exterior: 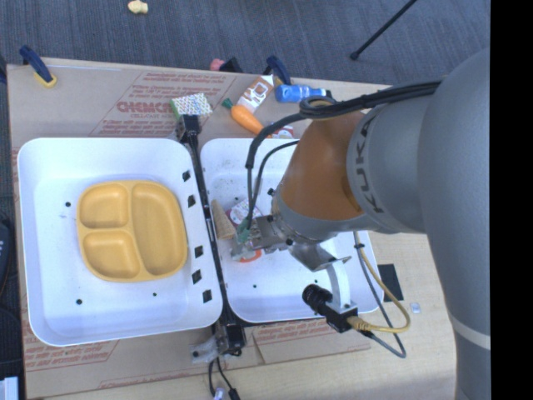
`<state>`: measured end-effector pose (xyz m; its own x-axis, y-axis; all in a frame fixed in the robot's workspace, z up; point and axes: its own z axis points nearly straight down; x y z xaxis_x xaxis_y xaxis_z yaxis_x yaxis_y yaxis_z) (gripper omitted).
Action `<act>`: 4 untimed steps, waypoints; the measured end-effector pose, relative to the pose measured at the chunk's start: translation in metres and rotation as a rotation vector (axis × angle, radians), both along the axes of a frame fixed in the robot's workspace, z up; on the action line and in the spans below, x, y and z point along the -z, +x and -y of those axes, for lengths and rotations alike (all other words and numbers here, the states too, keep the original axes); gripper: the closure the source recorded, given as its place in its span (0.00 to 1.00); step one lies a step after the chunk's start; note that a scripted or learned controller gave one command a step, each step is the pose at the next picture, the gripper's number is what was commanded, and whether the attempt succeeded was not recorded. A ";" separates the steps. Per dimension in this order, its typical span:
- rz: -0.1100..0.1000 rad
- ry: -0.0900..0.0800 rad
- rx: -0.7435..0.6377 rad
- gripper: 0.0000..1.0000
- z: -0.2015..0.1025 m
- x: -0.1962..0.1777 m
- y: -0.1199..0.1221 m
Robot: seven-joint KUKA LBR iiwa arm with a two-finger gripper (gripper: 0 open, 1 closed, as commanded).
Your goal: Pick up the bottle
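The arm (391,157) enters from the right and extends over the right bin (275,302). Its orange band (325,173) sits above the middle of that bin, and the wrist assembly points down and to the left toward the bin floor.

The gripper (250,238) is positioned low in the right bin, close to the bin's left wall. The wrist housing covers most of it, so whether it is apart, together or clamped on anything cannot be told from this angle.

Small items (243,223) lie clustered directly at and under the gripper tip: a tan piece, something with green, and a red-and-white piece. They are too obscured to identify individually.

The bottle (253,96), white with an orange cap end, lies on its side on the cardboard bench surface (133,98) outside the bins, just beyond the far rim of the right bin. It is well apart from the gripper, above it in the view, with the bin rim between them. An orange carrot-shaped item (246,118) lies just beside the bottle, and a blue object (291,93) lies just to its right.

The left bin (42,248) holds a yellow divided tray (132,228).
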<state>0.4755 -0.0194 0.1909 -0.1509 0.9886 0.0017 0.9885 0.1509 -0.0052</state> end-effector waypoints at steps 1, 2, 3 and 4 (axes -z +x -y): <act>0.002 -0.002 0.236 1.00 0.062 0.000 0.000; 0.001 -0.001 0.265 1.00 0.043 0.000 0.001; 0.005 -0.001 0.006 1.00 0.115 -0.118 0.001; 0.000 0.001 -0.028 1.00 0.077 -0.020 0.000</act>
